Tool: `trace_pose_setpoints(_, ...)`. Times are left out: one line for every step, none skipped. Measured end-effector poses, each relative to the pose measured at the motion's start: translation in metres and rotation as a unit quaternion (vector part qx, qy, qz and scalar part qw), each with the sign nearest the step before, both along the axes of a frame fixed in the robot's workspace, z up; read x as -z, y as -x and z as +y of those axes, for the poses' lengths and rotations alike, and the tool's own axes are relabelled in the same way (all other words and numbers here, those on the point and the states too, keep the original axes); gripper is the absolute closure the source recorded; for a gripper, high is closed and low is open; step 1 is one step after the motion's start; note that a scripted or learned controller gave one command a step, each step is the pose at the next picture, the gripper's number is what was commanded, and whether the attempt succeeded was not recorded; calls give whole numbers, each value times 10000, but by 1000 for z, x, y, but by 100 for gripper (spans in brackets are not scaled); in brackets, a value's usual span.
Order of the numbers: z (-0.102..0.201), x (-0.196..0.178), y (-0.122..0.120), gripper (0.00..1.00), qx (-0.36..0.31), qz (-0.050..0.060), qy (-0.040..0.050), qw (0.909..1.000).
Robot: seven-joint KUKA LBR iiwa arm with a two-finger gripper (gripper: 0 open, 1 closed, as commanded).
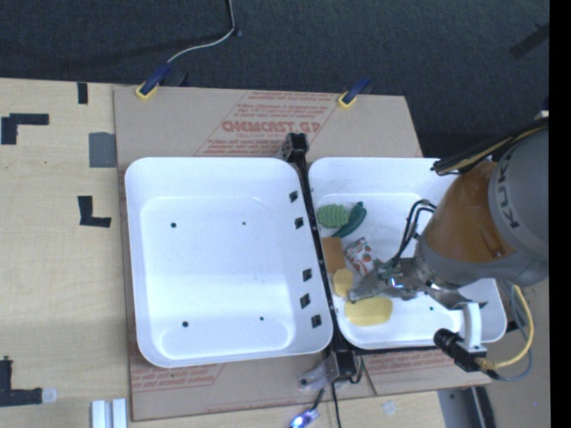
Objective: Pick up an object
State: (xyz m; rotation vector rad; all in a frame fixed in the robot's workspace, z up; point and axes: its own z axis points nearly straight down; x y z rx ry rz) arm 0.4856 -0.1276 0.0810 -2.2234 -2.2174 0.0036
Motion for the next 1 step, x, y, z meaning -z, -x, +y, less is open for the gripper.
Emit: trace_pose_setpoints(1, -14, -1, 100, -10, -9, 0, 10000)
